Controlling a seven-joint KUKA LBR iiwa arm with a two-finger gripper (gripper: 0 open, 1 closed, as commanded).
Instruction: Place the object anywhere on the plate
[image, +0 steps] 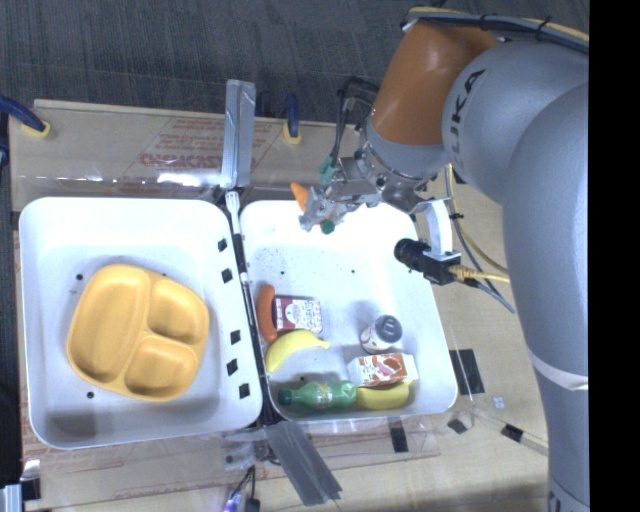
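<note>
Grey arm (520, 150) reaches leftward, its gripper (322, 212) over the right bin's (425, 290) far edge, grip state unclear.

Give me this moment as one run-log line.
gripper: above right bin's far edge | grasp: unclear | plate: left bin, bare | task: not done

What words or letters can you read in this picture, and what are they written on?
"KU": big dark letters on the grey robot arm; the rest of the word is hidden.
Red print on the wooden board behind the bins: too faint to read.
Label on the small red carton: too blurred to read.
Label on the orange and white carton: too blurred to read.
Label on the green bottle: too small to read.
</note>
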